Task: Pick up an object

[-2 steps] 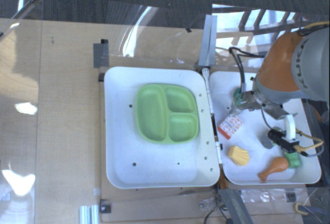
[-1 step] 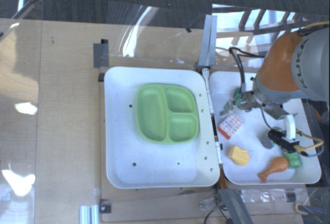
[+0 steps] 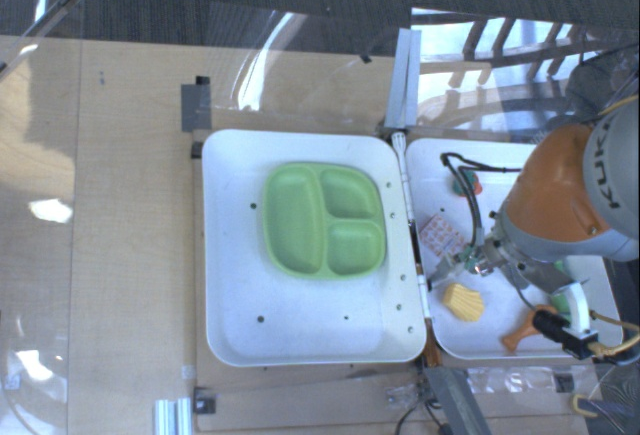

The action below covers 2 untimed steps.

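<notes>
At lower right, the end effector (image 3: 478,261), whose opening I cannot tell, hangs low between the pink packet (image 3: 440,235) and yellow block (image 3: 463,301), so a descent risks closing on neither or pushing one aside.

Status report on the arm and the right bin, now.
Hand low over the right bin, nothing seen held. Yellow piece loose just below it, orange piece nearby. Green divided plate sits alone in left bin.
</notes>
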Tool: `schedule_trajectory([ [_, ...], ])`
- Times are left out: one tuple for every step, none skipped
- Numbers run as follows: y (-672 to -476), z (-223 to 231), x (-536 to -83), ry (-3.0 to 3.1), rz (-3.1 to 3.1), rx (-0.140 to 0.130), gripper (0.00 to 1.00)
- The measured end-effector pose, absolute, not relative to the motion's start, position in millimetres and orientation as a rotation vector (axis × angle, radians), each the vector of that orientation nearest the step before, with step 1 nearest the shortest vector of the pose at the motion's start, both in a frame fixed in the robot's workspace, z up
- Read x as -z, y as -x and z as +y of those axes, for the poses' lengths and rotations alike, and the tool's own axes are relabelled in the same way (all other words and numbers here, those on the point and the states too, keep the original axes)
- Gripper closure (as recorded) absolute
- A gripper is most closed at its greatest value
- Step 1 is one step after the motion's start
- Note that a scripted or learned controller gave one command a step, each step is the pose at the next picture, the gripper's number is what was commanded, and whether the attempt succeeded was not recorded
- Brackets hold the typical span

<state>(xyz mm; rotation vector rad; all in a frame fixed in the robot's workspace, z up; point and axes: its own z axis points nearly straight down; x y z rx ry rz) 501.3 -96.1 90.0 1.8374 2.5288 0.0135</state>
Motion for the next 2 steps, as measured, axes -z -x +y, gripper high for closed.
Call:
schedule_trajectory([
  [-565.2, -104.0, -89.1, -1.753, 2.589, -0.011, 0.00],
  [-568.0, -104.5, -101.8, -1.747, 2.582, -0.017, 1.00],
])
